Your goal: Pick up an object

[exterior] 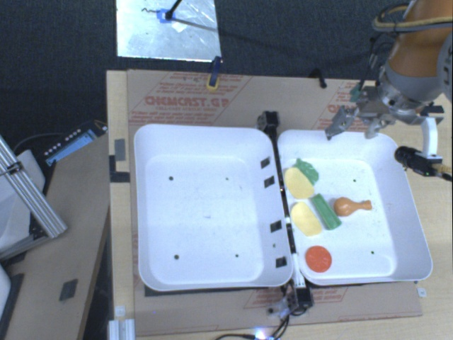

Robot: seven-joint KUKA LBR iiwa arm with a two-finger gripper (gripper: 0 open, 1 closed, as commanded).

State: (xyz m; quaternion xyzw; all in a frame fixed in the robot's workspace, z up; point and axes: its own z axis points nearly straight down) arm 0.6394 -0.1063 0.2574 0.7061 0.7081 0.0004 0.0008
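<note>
The right bin (pixel 403 211) holds several toy foods. A yellow piece with a green leafy top (pixel 300 179) lies near its left wall. Below it lie a second yellow piece (pixel 306 219) and a green stick (pixel 326 212) beside it. An orange-brown drumstick shape (pixel 351 205) rests in the middle. A red-orange disc (pixel 318 259) sits near the front left corner. My gripper (pixel 356 125) hangs open above the bin's back edge, well clear of all the pieces, with nothing between its fingers.
The left bin (pixel 152 261) stands beside the right one, joined by a black hinge strip (pixel 279 204). Both rest on a cardboard sheet (pixel 184 98). A shiny metal plate (pixel 168 20) lies beyond the bench at the back left.
</note>
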